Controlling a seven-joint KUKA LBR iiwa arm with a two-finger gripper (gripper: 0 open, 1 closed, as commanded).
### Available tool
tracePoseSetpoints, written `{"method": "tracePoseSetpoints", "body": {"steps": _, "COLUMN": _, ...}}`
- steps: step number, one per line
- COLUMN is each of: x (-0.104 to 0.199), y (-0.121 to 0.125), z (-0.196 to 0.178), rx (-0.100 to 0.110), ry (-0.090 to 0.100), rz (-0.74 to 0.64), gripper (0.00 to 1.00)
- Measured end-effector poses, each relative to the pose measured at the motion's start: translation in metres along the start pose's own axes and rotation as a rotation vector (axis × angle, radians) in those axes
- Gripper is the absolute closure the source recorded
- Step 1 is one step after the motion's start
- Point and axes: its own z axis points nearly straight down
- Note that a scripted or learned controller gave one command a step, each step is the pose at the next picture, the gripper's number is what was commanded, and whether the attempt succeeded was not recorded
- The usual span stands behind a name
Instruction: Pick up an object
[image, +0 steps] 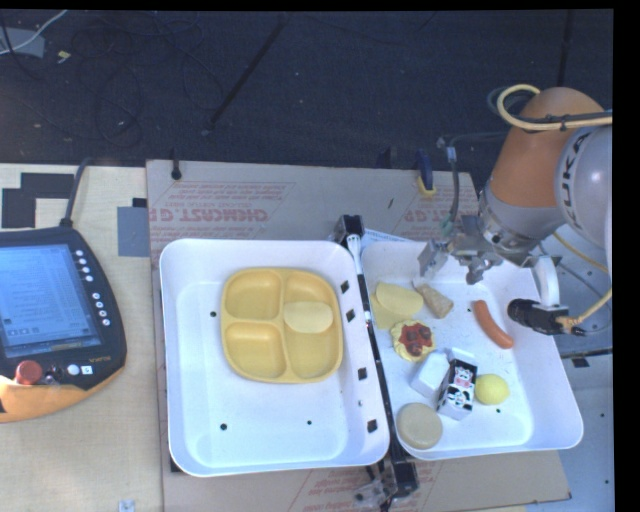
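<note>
1. Gripper (458, 256): upper right of frame, fingers spread, nothing between them.
2. Sausage (492, 323): right bin (560, 425), right of centre; likely light, smooth, may roll; grasp across mid-length.
3. Cone (434, 298): lower left of the gripper, near it.

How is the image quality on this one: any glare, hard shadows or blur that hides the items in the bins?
Camera view: bright, even light; the white bins look near blown out but show no hard glare. The yellow divided plate and the hot dog read clearly. Background above the bench is dark and murky. The gripper is soft and low in detail against the bin's back wall.
</note>
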Motion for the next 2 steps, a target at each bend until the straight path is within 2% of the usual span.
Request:
{"method": "tracePoseSetpoints", "body": {"steps": 1, "x": -0.052, "y": 0.003, "z": 0.093, "rx": -0.002, "ry": -0.001, "rz": 0.0, "gripper": 0.0}}
{"method": "tracePoseSetpoints", "body": {"steps": 2, "x": -0.1, "y": 0.016, "z": 0.1, "rx": -0.007, "ry": 0.007, "rz": 0.0, "gripper": 0.0}}
